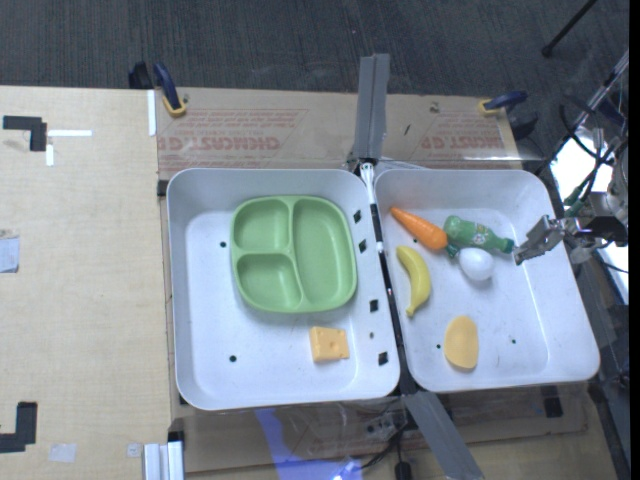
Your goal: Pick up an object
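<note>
My gripper (532, 244) is small, made of grey metal, with slim fingers and dark joints. At the right bin's (500, 368) right rim it joins a pale, blocky wrist body. Thin dark cables loop off behind that body, with bright glare on the metal.

Wooden bench (80, 298) bears two white bins (195, 298) (560, 318) side by side.

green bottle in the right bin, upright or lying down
Lying down. The green bottle rests on its side on the right bin floor, lengthwise between the carrot and the pincer, just above the white egg.
</note>
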You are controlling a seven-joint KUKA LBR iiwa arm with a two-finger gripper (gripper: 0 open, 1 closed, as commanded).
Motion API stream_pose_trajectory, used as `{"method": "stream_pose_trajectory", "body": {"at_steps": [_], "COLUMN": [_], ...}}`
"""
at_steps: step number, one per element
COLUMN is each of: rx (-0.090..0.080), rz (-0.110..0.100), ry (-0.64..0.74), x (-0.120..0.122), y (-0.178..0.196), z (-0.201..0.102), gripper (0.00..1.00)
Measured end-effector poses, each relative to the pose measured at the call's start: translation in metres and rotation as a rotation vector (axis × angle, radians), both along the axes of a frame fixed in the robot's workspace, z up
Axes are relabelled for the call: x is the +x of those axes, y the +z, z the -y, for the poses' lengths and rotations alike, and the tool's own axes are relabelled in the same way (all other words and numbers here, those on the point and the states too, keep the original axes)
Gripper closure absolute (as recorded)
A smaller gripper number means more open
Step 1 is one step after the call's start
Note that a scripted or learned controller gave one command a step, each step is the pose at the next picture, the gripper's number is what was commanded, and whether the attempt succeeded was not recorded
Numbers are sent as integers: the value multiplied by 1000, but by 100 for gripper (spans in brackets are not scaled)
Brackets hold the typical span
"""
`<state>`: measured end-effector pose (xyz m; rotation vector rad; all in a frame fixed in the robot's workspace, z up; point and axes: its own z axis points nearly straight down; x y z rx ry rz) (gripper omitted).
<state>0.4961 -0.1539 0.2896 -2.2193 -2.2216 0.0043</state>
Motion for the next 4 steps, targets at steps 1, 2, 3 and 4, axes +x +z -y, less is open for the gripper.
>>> {"method": "stream_pose_trajectory", "body": {"at_steps": [1, 2, 3, 4], "rx": [0, 0, -6, -6], "rz": [2, 0, 32, 26], "ry": [-67, -26, -23, -26], "x": [21, 95, 122, 121], "y": [3, -99, -168, -162], "z": [38, -15, -29, -28], "gripper": [0, 0, 0, 100]}}
